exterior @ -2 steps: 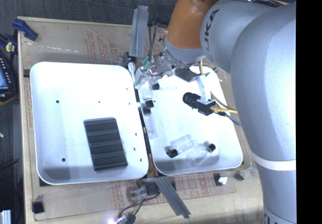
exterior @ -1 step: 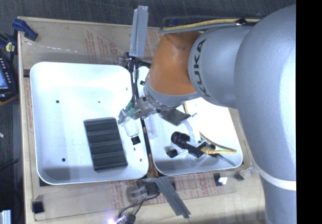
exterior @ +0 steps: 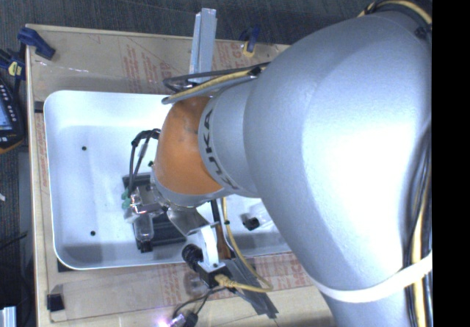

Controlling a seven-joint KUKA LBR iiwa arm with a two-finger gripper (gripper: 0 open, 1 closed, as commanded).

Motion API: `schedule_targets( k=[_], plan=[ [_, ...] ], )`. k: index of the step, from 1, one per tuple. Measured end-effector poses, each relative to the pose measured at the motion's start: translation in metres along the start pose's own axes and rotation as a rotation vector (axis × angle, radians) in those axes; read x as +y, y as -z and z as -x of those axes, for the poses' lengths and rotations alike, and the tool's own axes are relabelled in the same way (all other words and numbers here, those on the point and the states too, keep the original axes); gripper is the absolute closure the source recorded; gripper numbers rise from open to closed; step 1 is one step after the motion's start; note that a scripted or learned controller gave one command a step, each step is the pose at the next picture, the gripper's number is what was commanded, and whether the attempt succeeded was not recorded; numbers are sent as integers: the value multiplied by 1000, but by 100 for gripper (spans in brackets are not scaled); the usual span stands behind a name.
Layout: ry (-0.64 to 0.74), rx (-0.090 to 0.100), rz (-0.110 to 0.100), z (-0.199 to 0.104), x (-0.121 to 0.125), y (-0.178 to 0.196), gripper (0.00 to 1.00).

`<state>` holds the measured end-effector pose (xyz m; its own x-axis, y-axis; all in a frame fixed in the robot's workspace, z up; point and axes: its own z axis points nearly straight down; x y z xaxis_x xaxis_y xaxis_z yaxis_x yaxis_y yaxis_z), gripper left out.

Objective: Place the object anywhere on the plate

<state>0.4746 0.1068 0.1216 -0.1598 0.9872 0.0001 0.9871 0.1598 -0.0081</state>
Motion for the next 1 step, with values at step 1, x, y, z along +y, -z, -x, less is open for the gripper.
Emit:
schedule_targets(
  k=[1],
  plan=[
    [-769, 4, 5, 27, -4, 143, 100]
  ],
)
